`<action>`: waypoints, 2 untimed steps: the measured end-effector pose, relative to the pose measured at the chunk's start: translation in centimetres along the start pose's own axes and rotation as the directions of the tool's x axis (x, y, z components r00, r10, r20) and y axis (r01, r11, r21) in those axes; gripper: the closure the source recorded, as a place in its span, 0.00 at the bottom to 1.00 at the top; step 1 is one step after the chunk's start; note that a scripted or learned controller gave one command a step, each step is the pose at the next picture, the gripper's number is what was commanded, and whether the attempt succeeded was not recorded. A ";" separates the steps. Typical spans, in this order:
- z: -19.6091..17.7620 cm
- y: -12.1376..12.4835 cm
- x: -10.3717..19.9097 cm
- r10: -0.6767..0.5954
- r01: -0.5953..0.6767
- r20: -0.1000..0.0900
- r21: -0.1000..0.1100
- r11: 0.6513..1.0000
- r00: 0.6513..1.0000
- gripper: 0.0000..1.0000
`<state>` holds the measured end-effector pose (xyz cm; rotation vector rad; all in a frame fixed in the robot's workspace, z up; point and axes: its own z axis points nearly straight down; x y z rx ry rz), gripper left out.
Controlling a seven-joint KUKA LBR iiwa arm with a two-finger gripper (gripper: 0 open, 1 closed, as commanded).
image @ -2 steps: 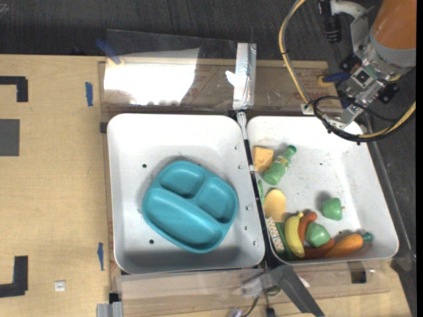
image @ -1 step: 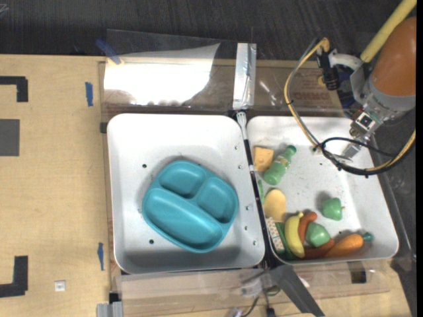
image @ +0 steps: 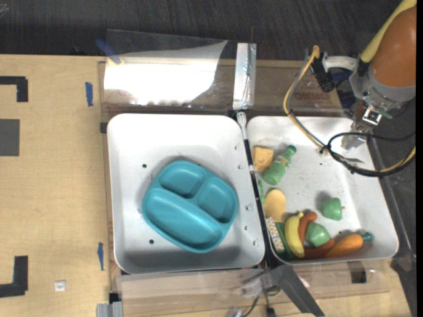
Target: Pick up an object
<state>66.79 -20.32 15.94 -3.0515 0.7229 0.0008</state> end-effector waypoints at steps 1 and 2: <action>2.3 1.8 0.3 -0.185 0.185 0.001 0.000 0.983 0.983 1.00; 1.4 1.3 0.3 -0.187 0.187 0.001 0.006 0.982 0.982 1.00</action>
